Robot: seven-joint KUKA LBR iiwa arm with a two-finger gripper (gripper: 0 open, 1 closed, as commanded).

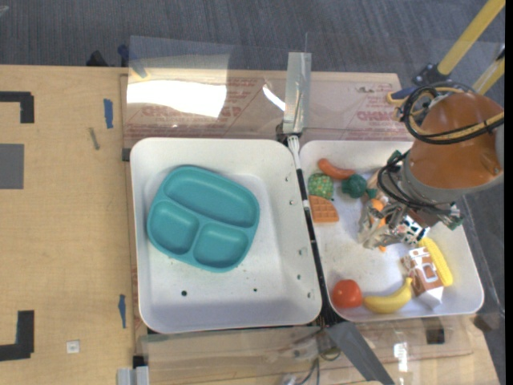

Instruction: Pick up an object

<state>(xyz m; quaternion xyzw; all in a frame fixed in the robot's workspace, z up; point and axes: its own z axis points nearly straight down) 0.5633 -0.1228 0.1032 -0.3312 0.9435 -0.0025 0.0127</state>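
A teal plate (203, 218) in a white bin (160, 167); a red tomato (347, 293), a yellow banana (389, 300), an orange carrot (335, 168).

glossy teal plastic tray (204, 218), matt wooden bench (60, 207)

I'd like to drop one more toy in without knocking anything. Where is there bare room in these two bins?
The left bin has bare floor in front of and around the teal divided plate. In the right bin, the open patch lies between the waffle and tomato. The far side, under the gripper, is crowded.
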